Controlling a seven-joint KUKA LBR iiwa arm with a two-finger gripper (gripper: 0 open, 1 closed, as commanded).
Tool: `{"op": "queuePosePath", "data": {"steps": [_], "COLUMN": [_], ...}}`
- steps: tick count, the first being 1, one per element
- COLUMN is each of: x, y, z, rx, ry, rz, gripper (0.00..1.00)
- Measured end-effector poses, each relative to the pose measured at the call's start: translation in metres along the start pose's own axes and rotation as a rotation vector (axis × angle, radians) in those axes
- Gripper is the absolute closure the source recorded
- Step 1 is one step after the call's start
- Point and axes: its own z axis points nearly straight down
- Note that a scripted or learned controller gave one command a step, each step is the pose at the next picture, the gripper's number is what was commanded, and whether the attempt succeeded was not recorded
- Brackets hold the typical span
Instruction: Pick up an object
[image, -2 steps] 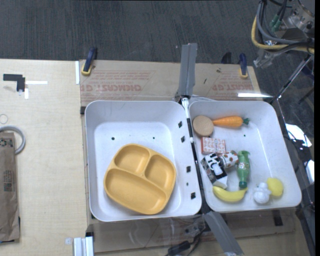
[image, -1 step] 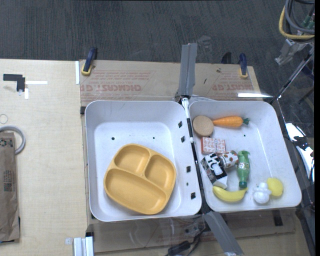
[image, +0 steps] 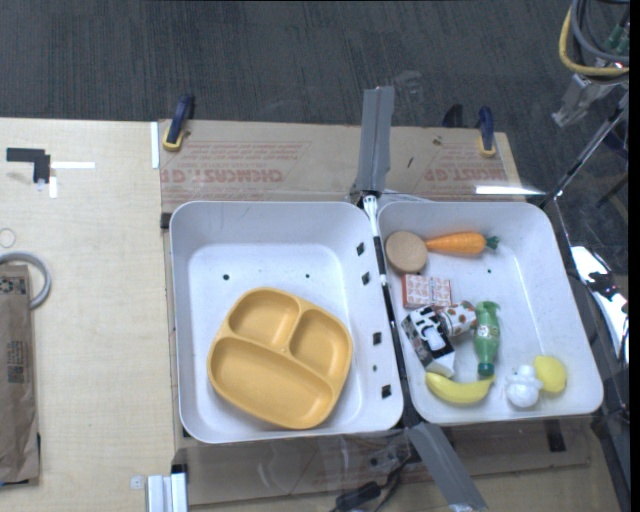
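Note:
The right bin (image: 563, 262) holds several small objects. An orange carrot (image: 459, 242) lies at its back beside a round tan bun (image: 406, 251). Below these lie a red-and-white packet (image: 427, 290), a black-and-white cow toy (image: 428, 334) and a brown spotted toy (image: 460, 317). A green bottle (image: 486, 338) lies lengthwise near the middle. Along the front edge sit a banana (image: 458, 388), a white lumpy object (image: 522, 390) and a yellow lemon (image: 550, 373). In the left bin (image: 182, 300) sits a yellow divided plate (image: 281, 356).
Flattened cardboard (image: 270, 165) lies behind the bins, held by blue clamps (image: 180, 120). A brown paper bag (image: 18, 370) rests on the wooden bench at far left. Yellow cables and a grey frame (image: 595, 60) hang at the upper right.

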Motion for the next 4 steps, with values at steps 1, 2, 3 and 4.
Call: {"op": "queuePosePath", "data": {"steps": [1,2,3,4], "x": [0.042,0.041,0.040,0.072], "y": [0.016,0.018,0.021,0.029], "z": [0.005,0.000,-0.005,0.005], "rx": [-0.005,0.000,0.005,-0.005], "ry": [0.001,0.001,0.001,0.001], "rz": [-0.141,-0.143,-0.144,-0.257], "gripper": [1.00,1.00,1.00,1.00]}}
